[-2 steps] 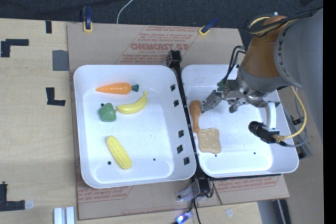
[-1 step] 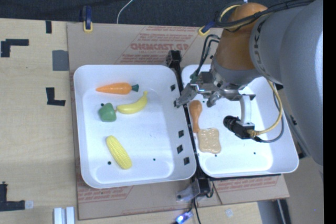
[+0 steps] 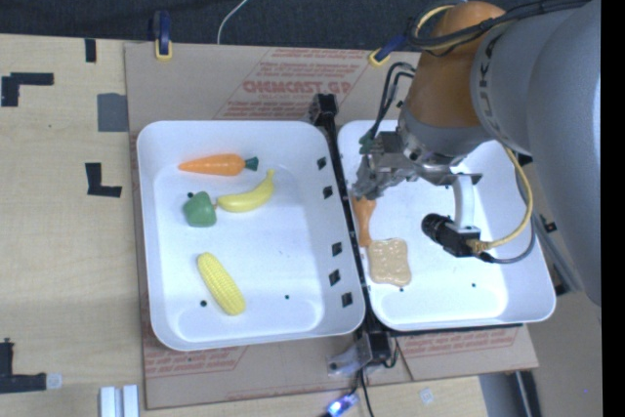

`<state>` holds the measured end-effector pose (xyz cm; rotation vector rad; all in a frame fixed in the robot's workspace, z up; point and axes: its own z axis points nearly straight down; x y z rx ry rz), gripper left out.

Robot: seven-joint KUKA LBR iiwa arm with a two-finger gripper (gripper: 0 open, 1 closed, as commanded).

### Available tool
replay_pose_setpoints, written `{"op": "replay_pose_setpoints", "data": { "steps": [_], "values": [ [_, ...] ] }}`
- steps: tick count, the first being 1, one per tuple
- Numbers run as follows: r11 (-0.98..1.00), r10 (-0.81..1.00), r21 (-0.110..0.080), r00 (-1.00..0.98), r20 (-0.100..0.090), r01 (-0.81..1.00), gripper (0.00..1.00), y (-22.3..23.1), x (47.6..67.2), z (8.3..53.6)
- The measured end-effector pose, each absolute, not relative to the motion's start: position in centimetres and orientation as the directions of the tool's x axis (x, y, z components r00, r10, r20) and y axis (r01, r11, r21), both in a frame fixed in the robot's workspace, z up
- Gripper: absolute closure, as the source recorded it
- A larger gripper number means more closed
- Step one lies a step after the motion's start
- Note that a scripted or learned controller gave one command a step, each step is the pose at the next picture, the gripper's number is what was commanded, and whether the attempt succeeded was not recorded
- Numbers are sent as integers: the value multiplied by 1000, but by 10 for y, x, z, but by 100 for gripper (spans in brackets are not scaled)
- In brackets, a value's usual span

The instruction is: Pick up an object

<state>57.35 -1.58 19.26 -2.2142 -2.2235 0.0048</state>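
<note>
Tan bench with a brown cardboard sheet point(image 3: 293, 88) under two shallow white bins, dark cloth behind. Gripper point(image 3: 369, 183) sits low over the left part of the right bin point(image 3: 508, 303), just beside the divider between the bins; can't tell how it is set, the wrist hardware hides its tip. Directly below it, an orange stick-shaped item point(image 3: 364, 220) lies along the bin's left wall, its top end at or under the gripper; contact unclear. Just below that, one tan flat bread-like piece point(image 3: 389, 262). So two items in the right bin. Left bin point(image 3: 156, 308) has four: one carrot point(image 3: 213, 165), one banana point(image 3: 247, 196), one green pepper point(image 3: 200, 210) touching the banana's end, one corn cob point(image 3: 222, 283) apart from the rest. Arm point(image 3: 547, 103) covers the right bin's upper right; a black cable fitting point(image 3: 447, 234) hangs over the bin floor.
</note>
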Motion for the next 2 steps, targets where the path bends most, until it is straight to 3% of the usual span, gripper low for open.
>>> {"op": "replay_pose_setpoints", "data": {
  "steps": [1,2],
  "values": [
    [6,1000,6,-6,1,1000,100,25,581,281],
    [2,1000,16,-2,-1,1000,100,4,586,450]
  ]
}}
